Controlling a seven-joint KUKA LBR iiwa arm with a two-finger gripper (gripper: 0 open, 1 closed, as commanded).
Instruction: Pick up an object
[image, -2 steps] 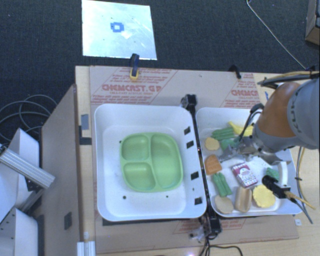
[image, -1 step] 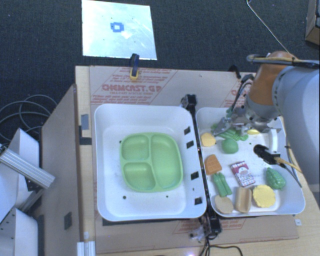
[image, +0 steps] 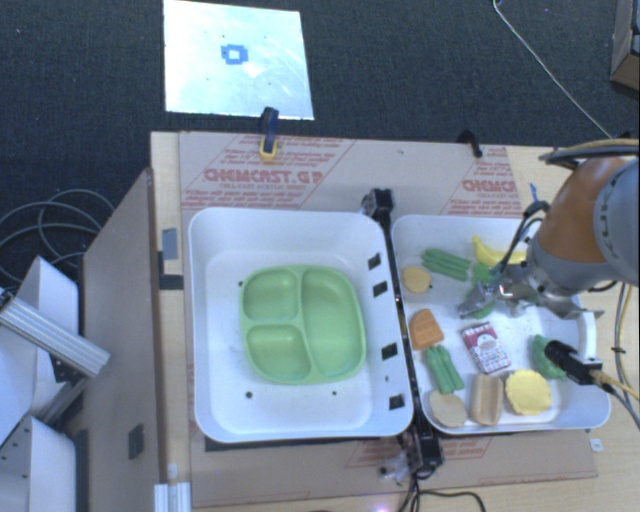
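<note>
Green divided plate (image: 301, 325) in left white bin (image: 215, 400)

Thick grey arm (image: 612, 225) at the right edge of the frame, broad orange band wrapped round it. Thin dark cable curving down beside the band. Below, silvery metal gripper (image: 480, 297), small and glinting at its tip.

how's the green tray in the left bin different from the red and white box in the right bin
The green tray is much larger than the red and white box. The tray is one plain pale green, moulded into three compartments; the box is a small flat packet in red and white. The tray lies alone in the left bin, while the box sits among toy foods in the right bin, just below the gripper. Both lie flat.
</note>
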